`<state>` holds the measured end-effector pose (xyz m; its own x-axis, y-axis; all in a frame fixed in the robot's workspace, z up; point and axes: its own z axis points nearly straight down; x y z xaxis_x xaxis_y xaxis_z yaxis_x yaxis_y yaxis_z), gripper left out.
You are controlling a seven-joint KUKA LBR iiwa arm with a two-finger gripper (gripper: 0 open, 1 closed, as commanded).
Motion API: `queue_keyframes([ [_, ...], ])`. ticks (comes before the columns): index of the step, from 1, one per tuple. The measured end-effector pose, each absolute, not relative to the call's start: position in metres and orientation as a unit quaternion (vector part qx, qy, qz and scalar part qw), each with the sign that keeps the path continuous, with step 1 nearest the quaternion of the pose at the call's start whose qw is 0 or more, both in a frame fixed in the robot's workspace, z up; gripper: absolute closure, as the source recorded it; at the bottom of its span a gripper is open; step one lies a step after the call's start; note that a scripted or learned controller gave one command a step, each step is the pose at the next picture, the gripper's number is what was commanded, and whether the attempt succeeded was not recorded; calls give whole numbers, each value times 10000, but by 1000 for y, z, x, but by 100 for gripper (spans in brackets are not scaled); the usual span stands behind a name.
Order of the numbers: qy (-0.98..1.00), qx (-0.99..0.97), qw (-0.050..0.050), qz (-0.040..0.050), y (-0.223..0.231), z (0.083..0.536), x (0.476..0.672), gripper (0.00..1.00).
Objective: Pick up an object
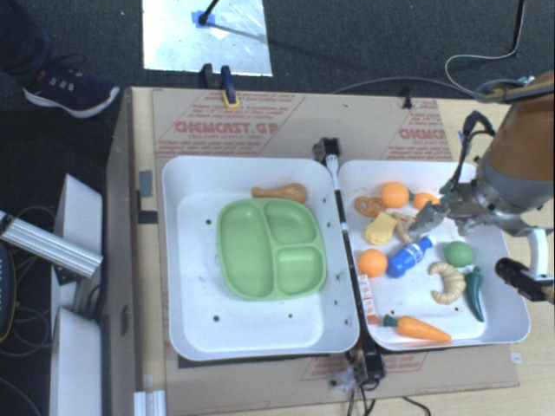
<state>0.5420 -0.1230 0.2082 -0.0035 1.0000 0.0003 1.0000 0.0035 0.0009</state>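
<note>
The right bin [512,323] holds several toy foods. Among them are an orange [395,194], a pretzel [368,205], a yellow cheese wedge [381,229], a second orange [373,262], a blue bottle [408,257], a green ball [459,253], a croissant [447,282], a dark green pepper [474,293] and a carrot [420,328]. My gripper [424,219] hangs low over the bin's upper middle, between the cheese wedge and the blue bottle. It partly covers a small orange piece [425,200]. I see nothing held in it.
The left bin [186,319] bears a green divided plate [270,248], with a brown drumstick [279,192] beyond it. A black divider [345,232] runs between the bins. The arm's orange band [525,146] and a black part [523,278] overhang the right bin's right side.
</note>
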Motion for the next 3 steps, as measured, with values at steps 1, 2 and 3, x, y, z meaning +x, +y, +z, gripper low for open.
queue_keyframes([
  [1,7082,7060,-6,-3,-115,86,576,0],
  [2,7072,7070,-74,-51,-132,82,643,0],
  [3,7046,7093,-161,-134,-125,79,659,0],
])
